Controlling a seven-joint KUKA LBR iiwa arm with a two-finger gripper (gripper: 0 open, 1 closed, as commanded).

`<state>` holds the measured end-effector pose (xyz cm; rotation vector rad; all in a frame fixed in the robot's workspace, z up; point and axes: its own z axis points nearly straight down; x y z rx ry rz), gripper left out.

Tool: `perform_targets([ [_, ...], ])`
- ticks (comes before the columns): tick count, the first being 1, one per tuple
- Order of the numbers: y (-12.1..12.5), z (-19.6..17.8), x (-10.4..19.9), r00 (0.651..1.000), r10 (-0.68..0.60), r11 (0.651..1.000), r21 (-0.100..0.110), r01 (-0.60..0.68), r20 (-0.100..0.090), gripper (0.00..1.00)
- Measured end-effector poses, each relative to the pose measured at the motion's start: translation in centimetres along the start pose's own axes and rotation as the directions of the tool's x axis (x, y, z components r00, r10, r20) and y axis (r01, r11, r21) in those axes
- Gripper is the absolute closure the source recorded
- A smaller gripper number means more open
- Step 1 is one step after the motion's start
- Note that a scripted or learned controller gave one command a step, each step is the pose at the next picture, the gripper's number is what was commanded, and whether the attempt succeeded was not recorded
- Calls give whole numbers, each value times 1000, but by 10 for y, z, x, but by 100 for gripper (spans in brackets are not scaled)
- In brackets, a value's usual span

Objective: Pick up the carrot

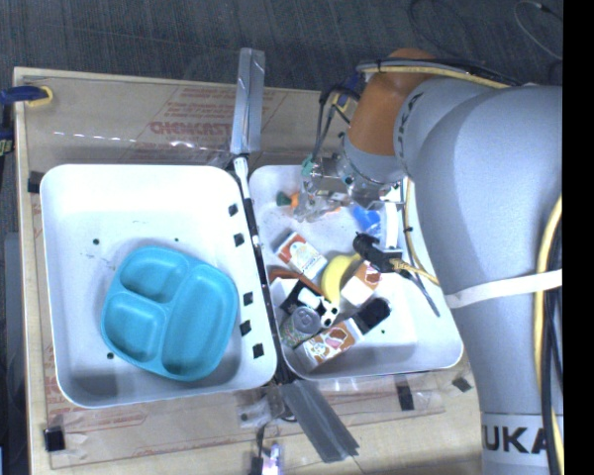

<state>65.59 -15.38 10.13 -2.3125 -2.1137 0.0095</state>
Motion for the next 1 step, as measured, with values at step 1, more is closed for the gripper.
perform_targets([
  [1, 0, 0, 0, 1000, -1, 1000, -1, 1, 0, 0],
])
